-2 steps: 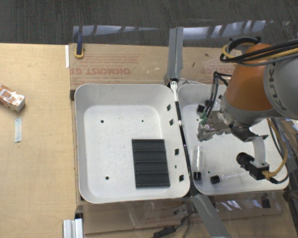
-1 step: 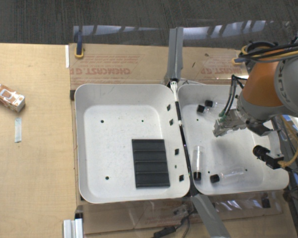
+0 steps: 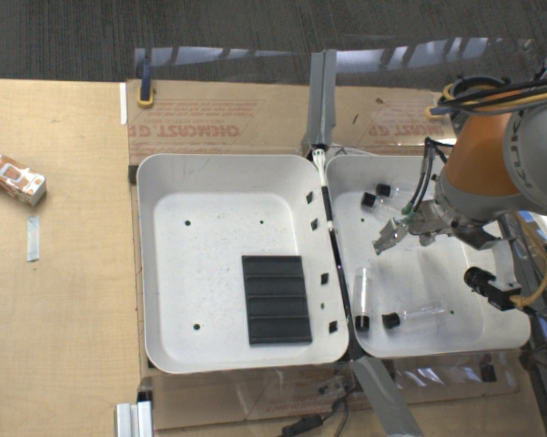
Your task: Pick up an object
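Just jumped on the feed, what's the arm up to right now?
The gripper hangs over the right bin with nothing visibly between its fingers. Small clear tubes with black caps lie in that bin, one near the front. The left bin holds a black ribbed block. No pickup yet.

The arm (image 3: 501, 153) comes in from the right, its grey body bulking large above the right bin (image 3: 455, 340), the orange band turned toward the camera. Below the band the wrist angles down and to the left, cables looping over its top. The end effector (image 3: 389, 236) hangs over the bin's upper middle, pointing left and downward, its slim grey tip low above the bin's white floor
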Controlling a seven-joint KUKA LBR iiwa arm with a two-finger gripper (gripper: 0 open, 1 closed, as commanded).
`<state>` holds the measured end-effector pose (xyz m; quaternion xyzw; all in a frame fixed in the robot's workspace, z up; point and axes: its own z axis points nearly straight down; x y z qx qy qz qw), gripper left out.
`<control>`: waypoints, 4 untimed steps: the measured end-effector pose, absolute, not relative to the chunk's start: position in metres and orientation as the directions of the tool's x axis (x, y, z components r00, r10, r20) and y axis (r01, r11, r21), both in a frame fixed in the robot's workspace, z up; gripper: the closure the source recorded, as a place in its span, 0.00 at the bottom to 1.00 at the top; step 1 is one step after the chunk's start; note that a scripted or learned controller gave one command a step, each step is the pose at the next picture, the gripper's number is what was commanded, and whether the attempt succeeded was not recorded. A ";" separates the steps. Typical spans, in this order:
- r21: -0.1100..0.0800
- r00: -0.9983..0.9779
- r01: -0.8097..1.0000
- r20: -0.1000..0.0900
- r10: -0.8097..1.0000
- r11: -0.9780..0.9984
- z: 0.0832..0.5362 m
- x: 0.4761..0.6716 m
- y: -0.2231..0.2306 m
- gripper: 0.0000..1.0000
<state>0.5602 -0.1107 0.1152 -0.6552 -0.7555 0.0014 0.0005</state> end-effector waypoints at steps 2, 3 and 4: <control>-0.008 -0.346 0.938 -0.001 0.938 0.346 0.100 0.633 -0.163 1.00; 0.000 -0.393 0.920 -0.002 0.920 0.393 0.192 0.656 -0.090 1.00; 0.000 -0.436 0.900 -0.003 0.900 0.436 0.233 0.659 -0.069 1.00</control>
